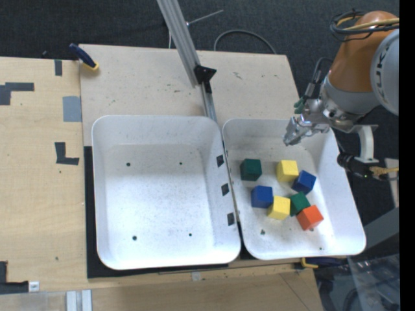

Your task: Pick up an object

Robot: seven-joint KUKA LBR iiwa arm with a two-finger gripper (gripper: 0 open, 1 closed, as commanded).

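1. Two shallow white bins (107,141) sit side by side on a pale, scuffed bench (142,76), dark floor beyond.
2. Claw (296,135): metallic, hovering over the right bin's far edge; whether clenched or released cannot be told.
3. Seven small blocks lie just below the claw: dark green cube (251,169), yellow cube (287,170), blue cube (261,195), orange cube (310,217).
4. Left of the claw, a slanted aluminium rail (181,34) crosses the bench.

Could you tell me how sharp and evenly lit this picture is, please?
Camera view: light is even and soft, with faint shadows under the cubes; the white bins are bright but without harsh glare; the cubes look fairly crisp, while the gripper is slightly soft and the picture is a little grainy overall.
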